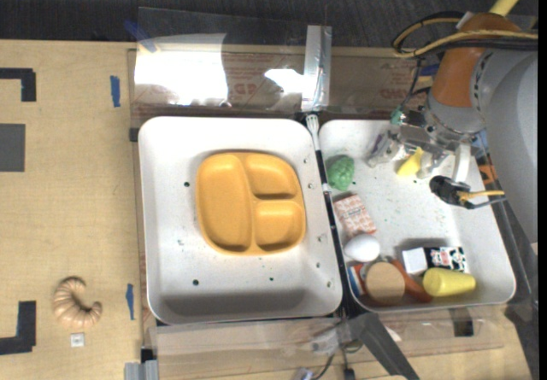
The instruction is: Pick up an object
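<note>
Gripper (400, 154) sits low over the back of the right bin (397, 207). Open or closed: cannot tell from this angle. A small yellow piece (409, 165), smooth and glossy, lies right at the gripper; whether it is held cannot be told.

Other things in the right bin:
- knobbly green lump (341, 171) at the left wall
- flat pink-printed packet (354, 216), crinkled, just in front of the lump
- smooth white egg shape (364, 248) beside a matte tan disc (385, 280) at the front
- small white block (414, 260) touching a black-and-white box (449, 259)
- yellow cylinder (449, 283) on its side, just in front of the box

Left bin (162, 199) holds a rounded yellow-orange tray (224, 199), three compartments, smooth plastic.

On the wooden bench (68, 199), well left of the bins, lies a curled, ridged tan thing (77, 301).
</note>
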Available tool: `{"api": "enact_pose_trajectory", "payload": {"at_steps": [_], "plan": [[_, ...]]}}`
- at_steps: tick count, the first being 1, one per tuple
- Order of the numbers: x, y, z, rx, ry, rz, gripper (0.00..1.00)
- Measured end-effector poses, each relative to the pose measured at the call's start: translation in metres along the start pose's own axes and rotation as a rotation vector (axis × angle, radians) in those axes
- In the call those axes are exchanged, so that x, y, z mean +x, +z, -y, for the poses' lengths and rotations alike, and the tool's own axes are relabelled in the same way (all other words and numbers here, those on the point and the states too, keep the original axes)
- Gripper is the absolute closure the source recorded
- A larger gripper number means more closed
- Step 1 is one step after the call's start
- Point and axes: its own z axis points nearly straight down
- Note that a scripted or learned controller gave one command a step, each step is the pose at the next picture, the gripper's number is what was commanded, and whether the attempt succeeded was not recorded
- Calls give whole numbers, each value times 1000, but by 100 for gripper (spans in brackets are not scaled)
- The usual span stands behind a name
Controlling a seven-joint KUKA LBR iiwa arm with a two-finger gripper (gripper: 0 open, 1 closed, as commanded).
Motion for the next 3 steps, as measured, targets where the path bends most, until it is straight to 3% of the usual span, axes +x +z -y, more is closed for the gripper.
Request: {"api": "enact_pose_trajectory", "payload": {"at_steps": [1,2,3], "plan": [[22,-34,13,-31,2,-2,0],[1,-2,92,-27,-90,0,0],[36,-100,110,-36,-117,-2,0]]}}
